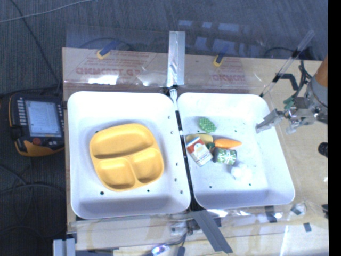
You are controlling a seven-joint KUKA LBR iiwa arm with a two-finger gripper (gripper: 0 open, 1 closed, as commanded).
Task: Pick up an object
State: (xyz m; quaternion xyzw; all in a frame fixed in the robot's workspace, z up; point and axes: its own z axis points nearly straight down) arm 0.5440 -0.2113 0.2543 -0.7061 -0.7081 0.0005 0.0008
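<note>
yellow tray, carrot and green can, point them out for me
yellow tray (127, 156), camera view, on the divider ridge at its middle
carrot (228, 142), camera view, on the middle of its orange body
green can (225, 157), camera view, on its side label

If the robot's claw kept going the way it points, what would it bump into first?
Probably the carrot. The gripper points left and slightly down into the right bin, but its height is unclear, so it might pass above.

Two shallow white bins are carried side by side on the bench (298, 143): the left bin (80, 143) toward its left edge, the right bin (261, 180) touching it.
</note>
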